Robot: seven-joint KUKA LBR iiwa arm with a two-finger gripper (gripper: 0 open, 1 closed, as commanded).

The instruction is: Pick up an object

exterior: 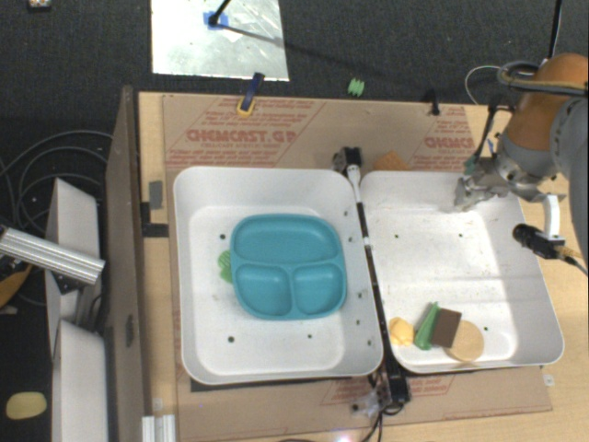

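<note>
My gripper (471, 192) hangs over the far right corner of the right bin (515, 274), with nothing visible in it. At that bin's near edge lies a small cluster: a yellow piece (400, 331), a green stick-like piece (427, 326), a brown block (447, 326) and a tan round piece (467, 341). The cluster is well apart from the gripper, toward the front. In the left bin (198, 247) a blue divided plate (287, 265) lies flat, and a green piece (224, 264) peeks out at its left edge.
The two bins meet at a dark divider (365, 247). Brown cardboard (276, 132) lies under and behind them. Cables and a metal bar (51, 254) are off to the left of the bench.
</note>
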